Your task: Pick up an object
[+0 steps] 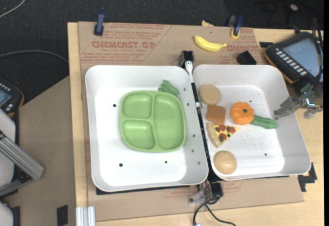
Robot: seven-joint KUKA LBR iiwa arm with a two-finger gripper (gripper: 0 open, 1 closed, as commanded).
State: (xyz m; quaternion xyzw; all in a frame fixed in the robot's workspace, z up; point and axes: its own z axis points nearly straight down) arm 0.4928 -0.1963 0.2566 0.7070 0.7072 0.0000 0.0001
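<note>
Toy food fills the right bin (pixel 288 166): an orange pumpkin (pixel 241 113) at its centre touching a green vegetable piece (pixel 264 122) to its right, with a round bun (pixel 209 94), a brown toast slice (pixel 216 113), a pizza slice (pixel 221 133) and a tan ball-shaped roll (pixel 225 162) ranged along its left side. The gripper (pixel 284 111) sits low at the bin's right edge, just right of the green piece, nothing between its fingers, and how wide they stand cannot be told. A green divided plate (pixel 152 120) lies in the left bin (pixel 103 158), and a banana (pixel 209 44) rests on the bench beyond the bins.
</note>
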